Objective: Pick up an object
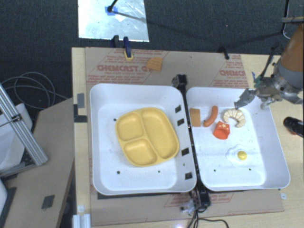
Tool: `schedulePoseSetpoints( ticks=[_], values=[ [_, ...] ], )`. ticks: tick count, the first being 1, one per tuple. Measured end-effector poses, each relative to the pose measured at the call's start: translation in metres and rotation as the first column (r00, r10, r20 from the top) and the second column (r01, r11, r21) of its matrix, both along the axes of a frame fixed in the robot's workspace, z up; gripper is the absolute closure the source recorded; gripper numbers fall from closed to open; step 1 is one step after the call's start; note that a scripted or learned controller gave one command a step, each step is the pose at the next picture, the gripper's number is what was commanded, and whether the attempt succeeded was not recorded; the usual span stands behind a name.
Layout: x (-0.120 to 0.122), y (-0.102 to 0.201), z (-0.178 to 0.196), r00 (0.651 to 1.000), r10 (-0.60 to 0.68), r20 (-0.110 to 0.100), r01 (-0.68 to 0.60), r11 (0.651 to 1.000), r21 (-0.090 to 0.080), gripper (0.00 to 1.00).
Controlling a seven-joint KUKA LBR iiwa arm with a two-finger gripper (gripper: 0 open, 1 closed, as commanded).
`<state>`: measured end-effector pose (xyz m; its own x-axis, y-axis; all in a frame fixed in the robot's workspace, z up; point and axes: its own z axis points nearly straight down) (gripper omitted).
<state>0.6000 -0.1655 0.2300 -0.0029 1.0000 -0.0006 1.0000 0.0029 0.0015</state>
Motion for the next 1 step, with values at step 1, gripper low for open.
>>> schedulePoseSetpoints(
  ticks=[1],
  values=[
    [-0.0153, 0.0242, -0.1479, 1.0, 0.0, -0.008, 0.0, 1.0, 0.003, 0.0]
  ],
)
